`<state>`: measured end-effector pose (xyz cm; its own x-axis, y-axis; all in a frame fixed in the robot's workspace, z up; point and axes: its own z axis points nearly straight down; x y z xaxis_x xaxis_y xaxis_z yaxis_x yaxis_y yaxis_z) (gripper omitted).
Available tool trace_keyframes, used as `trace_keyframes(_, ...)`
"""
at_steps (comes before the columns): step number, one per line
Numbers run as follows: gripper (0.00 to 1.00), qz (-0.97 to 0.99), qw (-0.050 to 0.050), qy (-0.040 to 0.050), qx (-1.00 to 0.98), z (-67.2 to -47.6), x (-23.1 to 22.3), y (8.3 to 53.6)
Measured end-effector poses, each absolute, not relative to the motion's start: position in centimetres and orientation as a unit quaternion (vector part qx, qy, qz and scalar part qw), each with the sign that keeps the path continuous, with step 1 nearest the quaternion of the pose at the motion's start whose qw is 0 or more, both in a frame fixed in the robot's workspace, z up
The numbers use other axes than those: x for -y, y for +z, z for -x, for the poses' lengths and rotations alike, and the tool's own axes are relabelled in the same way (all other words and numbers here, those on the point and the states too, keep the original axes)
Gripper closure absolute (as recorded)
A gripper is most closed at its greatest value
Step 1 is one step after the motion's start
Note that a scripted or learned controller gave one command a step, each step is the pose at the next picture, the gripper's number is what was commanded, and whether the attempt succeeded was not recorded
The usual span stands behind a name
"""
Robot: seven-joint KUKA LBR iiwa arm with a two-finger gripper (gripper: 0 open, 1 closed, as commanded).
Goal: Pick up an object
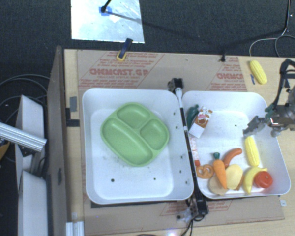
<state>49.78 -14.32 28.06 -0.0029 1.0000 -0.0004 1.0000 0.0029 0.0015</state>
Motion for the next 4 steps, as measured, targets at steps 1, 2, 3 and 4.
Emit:
trace_keyframes(1,0.0,-0.707,-0.005,-0.0027,-0.707,-48.4,13.7,14.9)
trace_keyframes(2,0.0,-0.705,-0.001,-0.0001,-0.709,-48.6,8.1,9.5)
trace_keyframes(3,0.0,-0.707,0.002,0.0006,-0.707,-51.7,12.4,8.4)
trace_keyframes(4,1.0,-0.706,0.001,0.0017,-0.708,-51.6,12.1,9.5)
